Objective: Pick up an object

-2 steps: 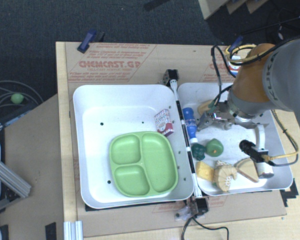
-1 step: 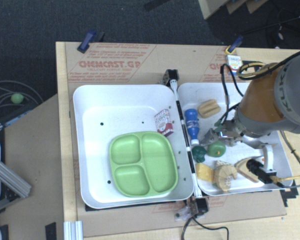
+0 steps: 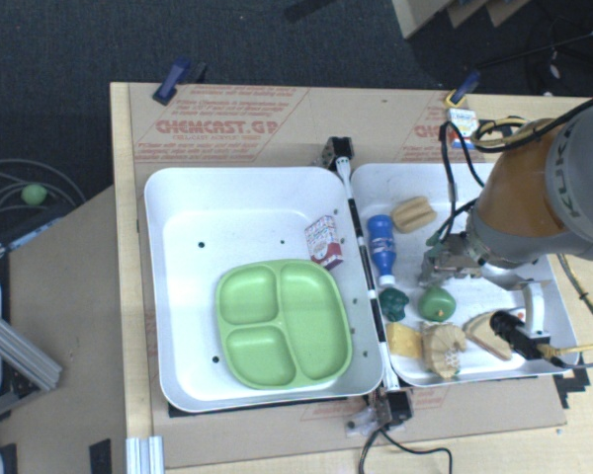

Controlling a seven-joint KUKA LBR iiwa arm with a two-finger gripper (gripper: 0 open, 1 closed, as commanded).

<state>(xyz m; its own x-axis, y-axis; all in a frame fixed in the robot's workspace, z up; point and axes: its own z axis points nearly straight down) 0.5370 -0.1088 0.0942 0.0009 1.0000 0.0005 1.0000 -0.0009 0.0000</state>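
On the left, a green divided plate (image 3: 280,322) is lying flat in the left bin (image 3: 178,215), with a small red-and-white packet (image 3: 323,240) sitting just beyond its far right corner. Both look awkward to pinch: the plate is stiff, wide and low, and the packet is thin and probably limp.

Across the divider, the right bin (image 3: 405,178) is holding a cluster of small things. A blue bottle (image 3: 381,248) is lying along the divider, light and rigid by the look of it but smooth, so it is likely to roll or slip unless taken across its body. Beside its lower end a dark green lump (image 3: 393,303) is resting, and near the front wall a yellow piece (image 3: 403,340) is touching a tan crumpled piece (image 3: 443,350). A tan bread-like object (image 3: 412,213) is lying near the far wall, probably soft and easy to squeeze.

The gripper (image 3: 445,265) is hovering just above a green apple-like ball (image 3: 436,305), the likeliest target. How the jaws are standing cannot be told. The ball seems light, hard and round, so closing across its widest part would suit best; an off-centre pinch risks squirting it away.
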